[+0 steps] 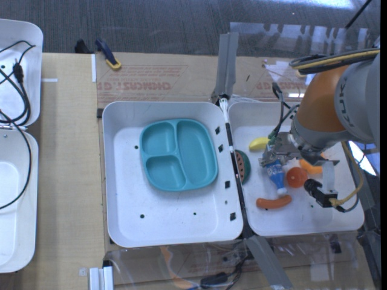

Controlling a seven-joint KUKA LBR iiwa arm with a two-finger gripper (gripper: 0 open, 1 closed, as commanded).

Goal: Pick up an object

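Observation:
My gripper [273, 154] hangs low in the right bin [302, 222], under the grey arm with its orange band [323, 110]. It sits just above the top end of a blue and white tube [277, 179], which lies flat beneath it. A yellow piece [258, 143] lies just to its left. An orange ball [295, 177] and an orange carrot-like piece [312, 167] lie to its right. A reddish sausage [273, 203] lies nearer the front. A watermelon slice [242, 166] leans at the bin's left wall.
The left bin [121, 210] holds a teal divided plate [179, 154]. A black connector with a yellow cable [323, 198] hangs from the arm over the right bin. White tubs with black cables [18, 101] stand at the far left.

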